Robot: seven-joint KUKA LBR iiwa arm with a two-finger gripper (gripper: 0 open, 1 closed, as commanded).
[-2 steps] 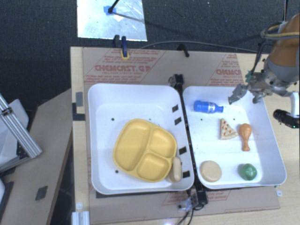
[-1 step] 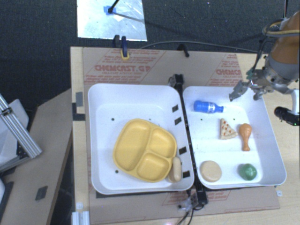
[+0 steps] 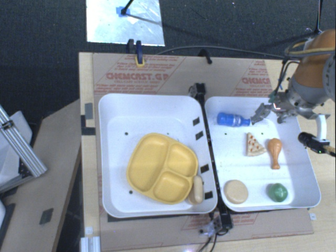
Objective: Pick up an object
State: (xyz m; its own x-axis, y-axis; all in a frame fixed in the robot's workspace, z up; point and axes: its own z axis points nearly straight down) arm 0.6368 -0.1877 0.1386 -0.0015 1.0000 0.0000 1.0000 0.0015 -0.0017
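My claw [image 3: 261, 112] hovers at the right bin's [image 3: 310, 180] far edge, tip just beside the blue bottle [image 3: 233, 120]. I cannot tell whether it is apart or together.

Silver sheet [image 3: 125, 13] beyond bench; aluminium rail [image 3: 20, 147] at left.

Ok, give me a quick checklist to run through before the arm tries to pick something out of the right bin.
1. Tool over the right bin: ok, near its far edge.
2. Nearest target: blue bottle, lying on its side just beside the tool: ok.
3. Bottle free of neighbours: ok; the pizza slice and drumstick lie apart from it.
4. Tool touching the bottle: cannot tell.
5. Something already held: cannot tell.
6. Other targets reachable: round cookie and green piece lie separate near the front: ok.
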